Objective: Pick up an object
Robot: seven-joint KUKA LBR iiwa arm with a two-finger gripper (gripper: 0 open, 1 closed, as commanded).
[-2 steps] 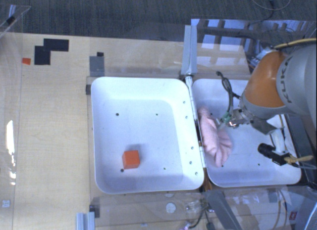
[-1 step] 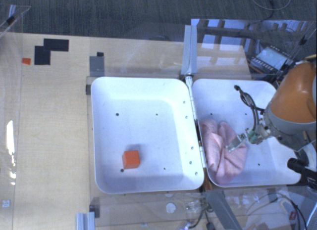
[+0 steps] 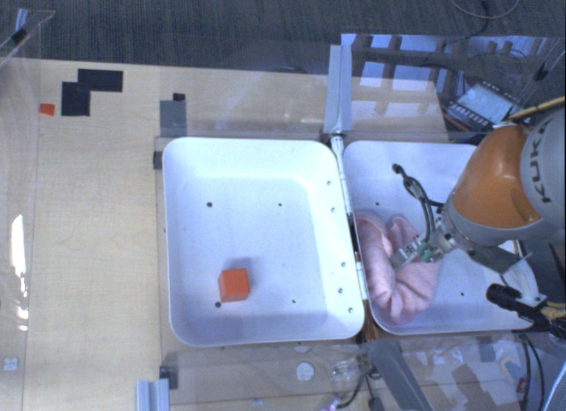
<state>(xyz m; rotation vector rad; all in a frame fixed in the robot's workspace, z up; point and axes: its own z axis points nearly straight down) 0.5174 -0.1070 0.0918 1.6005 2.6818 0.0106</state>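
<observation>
- The jaws (image 3: 416, 253) hang at the end of the grey arm (image 3: 500, 190), low in the right bin (image 3: 460, 312), right at the upper edge of a pink cloth (image 3: 393, 268); whether they are apart or together cannot be told from here.
- The pink cloth is soft and crumpled, folded into rounded lobes, lying along the right bin's left wall.
- A broad, glossy orange band wraps the arm above the wrist, with part of the white lettering "KU" readable at its right.
- A small orange cube (image 3: 234, 285), matte with crisp edges, sits alone in the left bin (image 3: 177, 224), toward its lower left.
- Both bins are shallow, smooth white plastic with rounded corners and small dark dots on the floor.
- The worktop (image 3: 88, 268) is pale wood grain; black blocks (image 3: 88, 89) and a small orange square (image 3: 47, 110) lie at its far left.
</observation>
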